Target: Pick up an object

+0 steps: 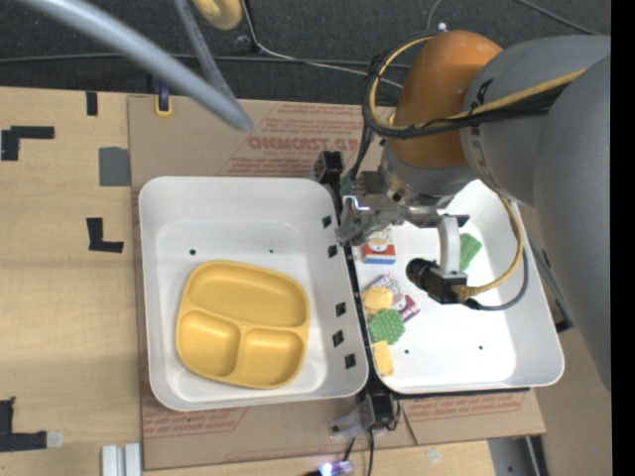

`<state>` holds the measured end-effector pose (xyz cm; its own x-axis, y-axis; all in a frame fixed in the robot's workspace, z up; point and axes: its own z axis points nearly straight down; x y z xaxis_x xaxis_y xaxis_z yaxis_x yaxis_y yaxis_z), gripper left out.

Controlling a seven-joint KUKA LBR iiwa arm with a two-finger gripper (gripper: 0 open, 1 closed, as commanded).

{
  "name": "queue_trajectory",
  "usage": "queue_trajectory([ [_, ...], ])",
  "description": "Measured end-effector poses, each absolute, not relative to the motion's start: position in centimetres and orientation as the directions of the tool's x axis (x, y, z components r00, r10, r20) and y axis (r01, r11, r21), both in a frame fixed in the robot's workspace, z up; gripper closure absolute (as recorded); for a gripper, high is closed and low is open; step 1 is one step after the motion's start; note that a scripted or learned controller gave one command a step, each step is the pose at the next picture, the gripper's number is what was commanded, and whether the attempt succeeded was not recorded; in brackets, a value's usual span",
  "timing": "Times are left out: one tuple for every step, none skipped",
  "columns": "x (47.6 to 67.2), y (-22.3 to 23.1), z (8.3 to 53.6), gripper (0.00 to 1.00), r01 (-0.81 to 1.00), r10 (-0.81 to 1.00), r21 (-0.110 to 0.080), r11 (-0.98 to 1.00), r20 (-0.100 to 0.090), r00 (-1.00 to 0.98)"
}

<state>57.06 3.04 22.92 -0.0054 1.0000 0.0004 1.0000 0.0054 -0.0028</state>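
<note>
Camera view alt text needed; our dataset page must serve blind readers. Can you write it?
A grey robot arm with an orange band reaches over the right white bin, which holds small colourful items. The left white bin holds a yellow plastic divided tray.

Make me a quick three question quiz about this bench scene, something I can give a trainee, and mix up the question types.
1. True or false: the yellow divided tray lies in the right bin.
2. Multiple choice: the gripper is over
A. the left bin's far left corner
B. the right bin, near the divide between the bins
C. the cardboard in front of the bins
3. Fill in: the small items in the right bin lie along its ____ side.

Key: 1 false, the tray is in the left bin. 2 B. 3 left.
</note>
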Motion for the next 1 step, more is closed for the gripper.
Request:
queue_trajectory([
  [55.83,8.78,22.03,1.00,1.000,1.000,-0.003,0.007,0.001,-0.007],
])
